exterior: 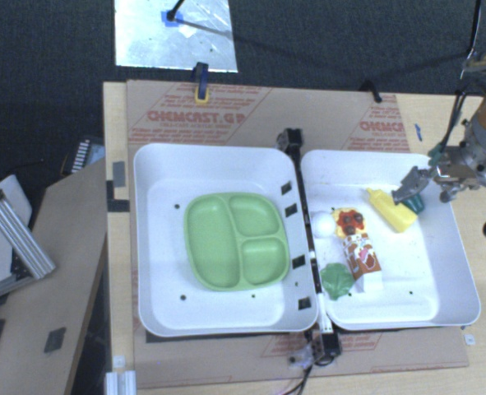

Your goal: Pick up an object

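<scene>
yellow block: in the right bin, just under and left of the claw.
claw: above the block's right end; whether released or clenched, cannot tell.
step: approach, nothing grasped yet.
next move: descend and straddle the block.
snack packet: further left of the claw, beside a green piece.

Arm cut off at right edge; teal object partly behind gripper

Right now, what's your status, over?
Hand low in right bin, at yellow object; grip unconfirmed. Snack packet, green lump lie apart. Green tray in left bin.
</scene>
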Tool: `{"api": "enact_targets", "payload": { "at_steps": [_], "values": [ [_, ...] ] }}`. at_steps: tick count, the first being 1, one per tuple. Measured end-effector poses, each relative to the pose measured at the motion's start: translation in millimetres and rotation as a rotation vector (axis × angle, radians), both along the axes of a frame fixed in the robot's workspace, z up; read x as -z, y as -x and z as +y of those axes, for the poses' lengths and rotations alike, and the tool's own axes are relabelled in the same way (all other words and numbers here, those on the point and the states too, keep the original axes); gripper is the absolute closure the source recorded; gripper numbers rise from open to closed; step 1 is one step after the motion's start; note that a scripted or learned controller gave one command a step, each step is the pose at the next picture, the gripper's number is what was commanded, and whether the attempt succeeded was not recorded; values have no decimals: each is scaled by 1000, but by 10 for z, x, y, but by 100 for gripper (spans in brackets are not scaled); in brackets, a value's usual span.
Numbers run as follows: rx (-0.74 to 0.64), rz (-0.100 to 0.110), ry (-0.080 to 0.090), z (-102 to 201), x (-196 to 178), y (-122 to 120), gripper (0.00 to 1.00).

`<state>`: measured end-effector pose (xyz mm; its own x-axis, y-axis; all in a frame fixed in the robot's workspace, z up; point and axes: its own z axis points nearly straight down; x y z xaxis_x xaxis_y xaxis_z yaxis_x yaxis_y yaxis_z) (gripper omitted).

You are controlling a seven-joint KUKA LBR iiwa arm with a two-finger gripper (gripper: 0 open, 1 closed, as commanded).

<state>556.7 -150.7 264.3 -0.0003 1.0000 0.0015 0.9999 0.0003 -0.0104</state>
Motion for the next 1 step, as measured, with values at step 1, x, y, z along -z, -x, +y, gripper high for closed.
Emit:
{"api": "enact_targets", "payload": {
  "at_steps": [1],
  "values": [
    [-3, -12, 2, 5, -65, -21, 0]
  ]
}}
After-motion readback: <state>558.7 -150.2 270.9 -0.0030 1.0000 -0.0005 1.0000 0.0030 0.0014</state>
